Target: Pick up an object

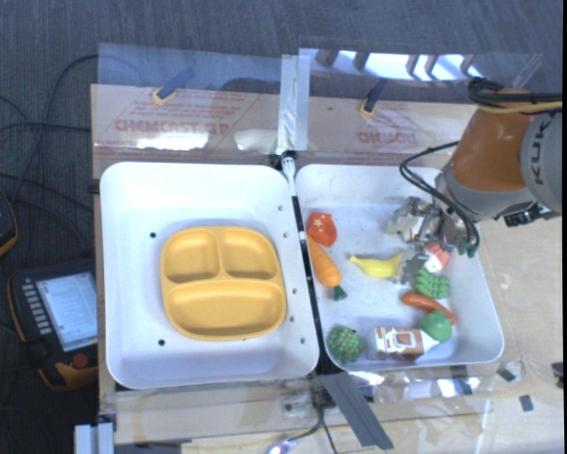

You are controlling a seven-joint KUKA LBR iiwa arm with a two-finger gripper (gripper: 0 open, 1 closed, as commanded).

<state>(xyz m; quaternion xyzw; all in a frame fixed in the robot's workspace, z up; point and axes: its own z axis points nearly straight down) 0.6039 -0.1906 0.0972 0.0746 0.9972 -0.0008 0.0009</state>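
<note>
Bench on grey carpet, two white bins

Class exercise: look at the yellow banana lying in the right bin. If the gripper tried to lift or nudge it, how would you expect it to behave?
The banana looks like a smooth moulded toy, so it is probably stiff and light. Its glossy, curved, tapering body may slip between two fingers unless grasped across the middle. Lying flat on its curve on the right bin, it would more likely slide or spin than roll when pushed.
</note>
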